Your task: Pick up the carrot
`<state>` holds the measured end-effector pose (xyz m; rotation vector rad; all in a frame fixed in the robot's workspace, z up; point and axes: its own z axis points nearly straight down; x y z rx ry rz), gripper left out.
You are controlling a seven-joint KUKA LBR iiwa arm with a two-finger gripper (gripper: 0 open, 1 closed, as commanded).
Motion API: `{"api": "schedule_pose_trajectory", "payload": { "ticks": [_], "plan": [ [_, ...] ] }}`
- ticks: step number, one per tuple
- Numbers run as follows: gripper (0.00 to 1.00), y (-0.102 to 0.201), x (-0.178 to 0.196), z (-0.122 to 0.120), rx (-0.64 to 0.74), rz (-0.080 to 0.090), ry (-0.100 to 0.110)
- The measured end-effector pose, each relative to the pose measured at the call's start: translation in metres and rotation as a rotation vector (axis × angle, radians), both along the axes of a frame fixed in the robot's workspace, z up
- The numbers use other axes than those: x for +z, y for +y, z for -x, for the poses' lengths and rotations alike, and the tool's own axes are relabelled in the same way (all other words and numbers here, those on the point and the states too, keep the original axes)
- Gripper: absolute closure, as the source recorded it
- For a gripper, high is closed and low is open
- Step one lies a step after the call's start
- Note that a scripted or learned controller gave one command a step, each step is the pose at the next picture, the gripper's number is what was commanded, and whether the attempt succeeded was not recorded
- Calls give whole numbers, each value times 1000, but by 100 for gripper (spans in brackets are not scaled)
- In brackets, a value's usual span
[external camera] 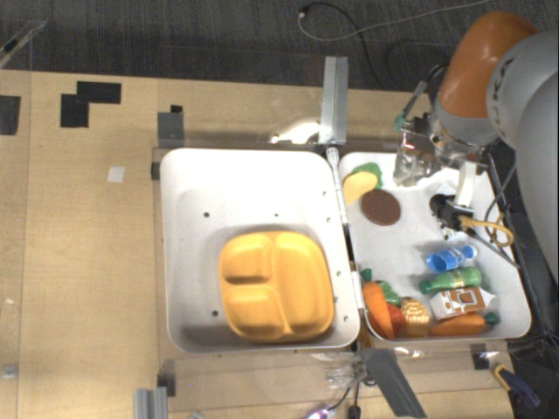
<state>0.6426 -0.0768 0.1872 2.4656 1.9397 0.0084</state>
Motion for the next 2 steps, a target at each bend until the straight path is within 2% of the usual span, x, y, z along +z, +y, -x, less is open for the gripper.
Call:
{"api": "schedule_pose_trajectory", "payload": {
  "ticks": [1, 2],
  "plan": [
    [100, -13, 57, -17, 33, 1, 1],
    [100, -10, -88, -28, -308, -2, -1]
  ]
}}
